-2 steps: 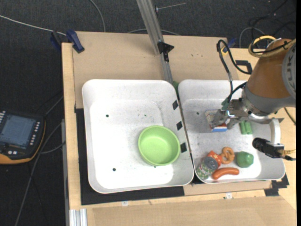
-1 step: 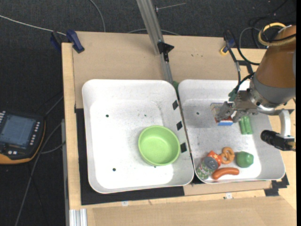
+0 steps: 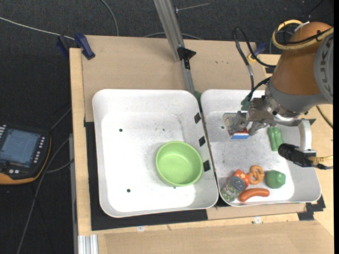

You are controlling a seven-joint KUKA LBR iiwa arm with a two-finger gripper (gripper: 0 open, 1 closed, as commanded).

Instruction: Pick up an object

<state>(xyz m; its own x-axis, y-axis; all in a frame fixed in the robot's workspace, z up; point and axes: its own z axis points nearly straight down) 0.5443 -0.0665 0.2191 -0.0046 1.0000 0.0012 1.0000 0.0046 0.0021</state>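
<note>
Gripper (image 3: pixel 238 125) over right bin (image 3: pixel 222 102), fingers clamped on a small red-white-blue block (image 3: pixel 240 135); green bowl (image 3: pixel 179 163) in left bin (image 3: pixel 122 107).

The round lime-green bowl (image 3: pixel 179 163) at lower centre looks smooth, matt plastic. The two shallow white bins (image 3: pixel 114 107) appear speckled plastic. The tan bench top (image 3: pixel 132 62) looks matt, like wood board.

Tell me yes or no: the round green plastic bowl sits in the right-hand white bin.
No, the round green plastic bowl sits in the left white bin, near its right wall.
</note>
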